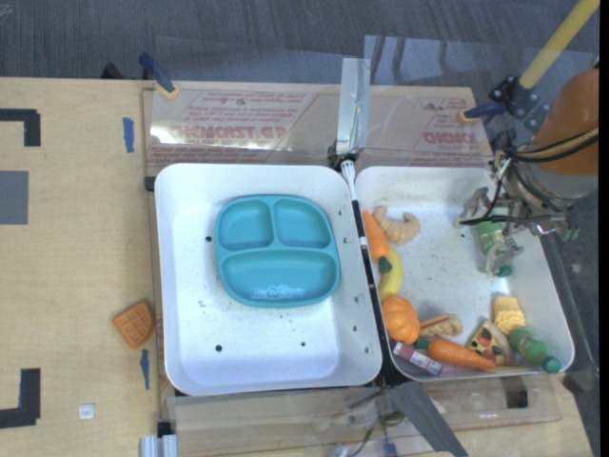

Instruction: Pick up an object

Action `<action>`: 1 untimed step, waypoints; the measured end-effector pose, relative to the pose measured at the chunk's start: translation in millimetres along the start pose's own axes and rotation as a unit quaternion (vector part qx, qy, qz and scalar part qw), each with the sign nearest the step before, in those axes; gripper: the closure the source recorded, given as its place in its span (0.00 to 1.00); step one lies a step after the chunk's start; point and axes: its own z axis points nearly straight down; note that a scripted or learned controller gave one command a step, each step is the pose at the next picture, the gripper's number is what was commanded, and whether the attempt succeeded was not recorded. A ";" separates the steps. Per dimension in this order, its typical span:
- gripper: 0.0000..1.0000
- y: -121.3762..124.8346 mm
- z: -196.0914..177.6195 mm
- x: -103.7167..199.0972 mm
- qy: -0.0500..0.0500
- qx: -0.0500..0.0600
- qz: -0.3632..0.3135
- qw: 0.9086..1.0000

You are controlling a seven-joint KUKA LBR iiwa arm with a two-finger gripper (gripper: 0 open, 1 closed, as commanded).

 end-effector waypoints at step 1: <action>1.00 -0.6 -15.1 -4.5 -0.007 0.003 0.000 1.000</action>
